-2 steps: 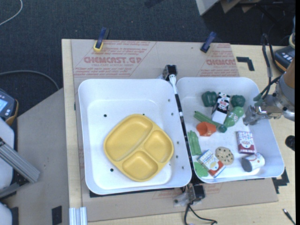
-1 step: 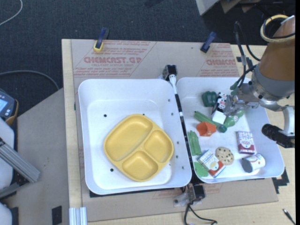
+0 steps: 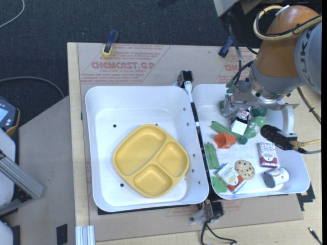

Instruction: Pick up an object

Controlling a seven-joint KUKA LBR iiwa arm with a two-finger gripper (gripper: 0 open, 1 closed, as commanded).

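Spans the middle of the view as a brown bench (image 3: 127, 65), with two white bins side by side on it. Holds, in the left bin (image 3: 102, 116), a yellow divided tray (image 3: 151, 160) lying flat.

Carries the clutter in the right bin (image 3: 208, 102), where every candidate for the pick sits. Nothing seen lifted or raised off the bin floor, so the task judged as barely begun: approach under way, grasp and lift both left to do.

Reaches in from the right as a grey arm (image 3: 286, 50) with its orange band uppermost, bent steeply down over the far end of the right bin. Hangs the gripper (image 3: 234, 107) low at that end, close above or among the nearest items; whether spread or pressed together cannot be told from this slant, and nothing visibly pinched.

Lie just under and beside the tool: a green bottle (image 3: 254, 128), a small white-and-black piece (image 3: 239, 126), a long green strip (image 3: 222, 126) and an orange cup (image 3: 224, 140). Rest farther toward the near edge: a red-and-white carton (image 3: 267, 154), a cookie (image 3: 244, 169) and a white-and-red cup (image 3: 276, 176), well apart from the tool.
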